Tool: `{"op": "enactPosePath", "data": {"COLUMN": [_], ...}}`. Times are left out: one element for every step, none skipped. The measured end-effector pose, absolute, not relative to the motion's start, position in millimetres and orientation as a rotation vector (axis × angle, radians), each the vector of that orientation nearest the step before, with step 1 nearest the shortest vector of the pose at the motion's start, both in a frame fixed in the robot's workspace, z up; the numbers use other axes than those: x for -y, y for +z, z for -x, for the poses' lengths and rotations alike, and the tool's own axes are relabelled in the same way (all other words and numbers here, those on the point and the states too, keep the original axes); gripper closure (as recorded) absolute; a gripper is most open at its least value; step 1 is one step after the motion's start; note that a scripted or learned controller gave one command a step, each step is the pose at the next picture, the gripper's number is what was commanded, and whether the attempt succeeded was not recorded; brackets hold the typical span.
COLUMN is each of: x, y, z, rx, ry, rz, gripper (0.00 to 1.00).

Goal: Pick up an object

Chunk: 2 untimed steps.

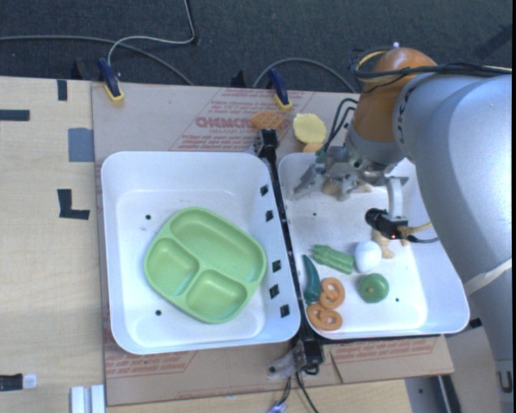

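Grey and bulky, the arm (464,162) fills the right side, its orange band (387,101) above the gripper (331,177), which hangs over the back of the right bin (430,317); whether it is apart or together cannot be told. Toy food lies toward that bin's front: green pepper (332,258), white egg (367,254), green ball (373,287), two orange slices (329,304). A green divided plate (205,265) sits in the left bin (120,231). Cardboard (206,127) covers the wooden bench (26,231); dark carpet (241,15) lies beyond.

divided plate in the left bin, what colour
Light green; the divided plate shows best in the camera view.
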<state>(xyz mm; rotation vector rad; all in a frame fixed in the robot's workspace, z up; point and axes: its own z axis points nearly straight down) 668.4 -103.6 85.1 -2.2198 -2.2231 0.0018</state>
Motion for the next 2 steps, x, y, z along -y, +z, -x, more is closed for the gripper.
{"op": "enactPosePath", "data": {"x": [121.2, 101.2], "y": [85.3, 86.0], "z": [-668.4, -587.0], "rx": [2.223, 2.222], "ry": [0.002, 0.000], "rz": [2.220, 2.222], "gripper": [0.00, 0.00]}}
